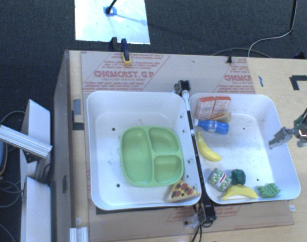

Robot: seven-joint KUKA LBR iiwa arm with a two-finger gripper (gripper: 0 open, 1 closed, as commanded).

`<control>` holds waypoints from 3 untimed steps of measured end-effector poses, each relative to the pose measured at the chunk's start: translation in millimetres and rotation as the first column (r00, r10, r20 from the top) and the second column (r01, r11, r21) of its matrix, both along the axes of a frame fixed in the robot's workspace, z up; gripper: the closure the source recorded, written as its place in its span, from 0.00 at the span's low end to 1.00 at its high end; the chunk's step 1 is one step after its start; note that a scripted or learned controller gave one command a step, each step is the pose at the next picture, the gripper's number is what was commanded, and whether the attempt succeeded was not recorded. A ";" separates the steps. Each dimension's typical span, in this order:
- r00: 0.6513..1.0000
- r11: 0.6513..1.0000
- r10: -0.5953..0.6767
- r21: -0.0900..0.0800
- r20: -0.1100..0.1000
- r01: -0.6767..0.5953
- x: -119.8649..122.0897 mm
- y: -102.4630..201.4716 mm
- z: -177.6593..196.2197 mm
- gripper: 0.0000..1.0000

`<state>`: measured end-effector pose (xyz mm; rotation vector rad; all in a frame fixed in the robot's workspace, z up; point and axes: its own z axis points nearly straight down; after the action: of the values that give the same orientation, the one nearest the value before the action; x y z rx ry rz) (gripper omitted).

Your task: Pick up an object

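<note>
Two shallow white bins sit side by side on the counter [143,67], the left bin [105,110] and the right bin [266,110] sharing a dark divider.

The left bin holds a green sectioned plate [152,156] lying flat near its middle, and a toy pizza slice [182,190] just beside the plate's near right corner, against the bin's near wall.

The right bin carries the rest. An orange and white carton [213,106] lies at its far left, with a blue bottle [212,126] touching it on the near side. A yellow banana [208,149] lies near the divider, nearer than the bottle. Along the near wall are a small printed packet [219,179], a dark green piece [238,176] just right of it, a second banana [239,191] below both, and a light green leafy piece [268,189] at the right.

The end effector [284,135] hovers at the right bin's right rim, well apart from every object. It carries nothing, and I cannot tell how wide it stands.
</note>
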<state>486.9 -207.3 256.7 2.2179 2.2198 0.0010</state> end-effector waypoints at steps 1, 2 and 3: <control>1.000 1.000 0.003 0.002 -0.002 -0.003 0.2 80.2 -47.4 0.00; 1.000 1.000 -0.001 0.001 -0.003 0.001 -0.8 1.7 -107.5 0.00; 1.000 1.000 0.002 0.001 0.001 -0.002 0.5 11.0 -48.1 0.00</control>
<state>487.4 -196.3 208.6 2.2157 2.2220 0.0024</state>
